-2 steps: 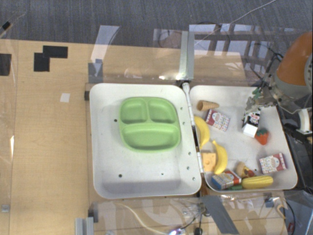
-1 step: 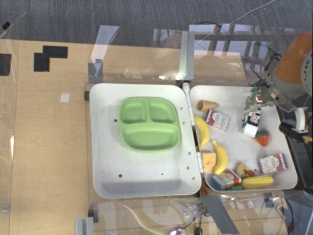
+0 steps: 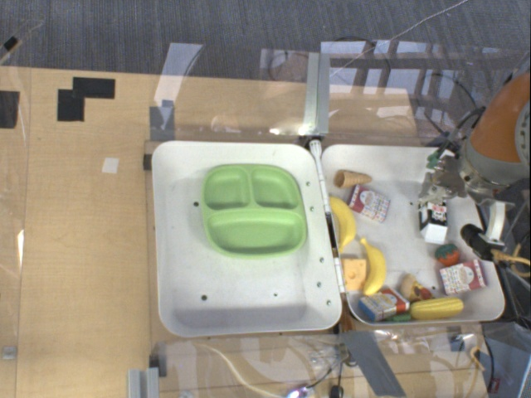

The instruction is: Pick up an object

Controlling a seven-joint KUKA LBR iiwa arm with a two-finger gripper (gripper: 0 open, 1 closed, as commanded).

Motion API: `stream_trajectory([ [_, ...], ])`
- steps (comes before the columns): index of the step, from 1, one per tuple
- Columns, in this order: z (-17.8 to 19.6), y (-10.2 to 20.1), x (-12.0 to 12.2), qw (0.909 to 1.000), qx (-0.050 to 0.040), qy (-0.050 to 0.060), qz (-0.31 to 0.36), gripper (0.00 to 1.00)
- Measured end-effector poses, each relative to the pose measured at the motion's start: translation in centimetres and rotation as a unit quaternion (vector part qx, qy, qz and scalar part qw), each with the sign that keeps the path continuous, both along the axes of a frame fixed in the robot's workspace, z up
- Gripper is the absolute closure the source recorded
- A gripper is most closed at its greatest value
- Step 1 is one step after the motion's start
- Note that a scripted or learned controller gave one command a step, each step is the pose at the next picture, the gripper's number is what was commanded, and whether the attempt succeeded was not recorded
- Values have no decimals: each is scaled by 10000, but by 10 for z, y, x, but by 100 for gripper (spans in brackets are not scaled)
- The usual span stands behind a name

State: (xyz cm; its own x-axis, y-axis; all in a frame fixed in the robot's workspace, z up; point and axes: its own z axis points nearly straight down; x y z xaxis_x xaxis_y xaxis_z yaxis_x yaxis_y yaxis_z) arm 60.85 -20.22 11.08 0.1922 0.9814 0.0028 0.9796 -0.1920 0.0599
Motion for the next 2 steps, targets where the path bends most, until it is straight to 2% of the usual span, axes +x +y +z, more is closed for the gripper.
stream_trajectory([
  [1, 0, 6, -23, 9991, -12, -27, -411, 100],
  [2, -20, 89, -19, 9953, 72, 213, -945, 100],
])
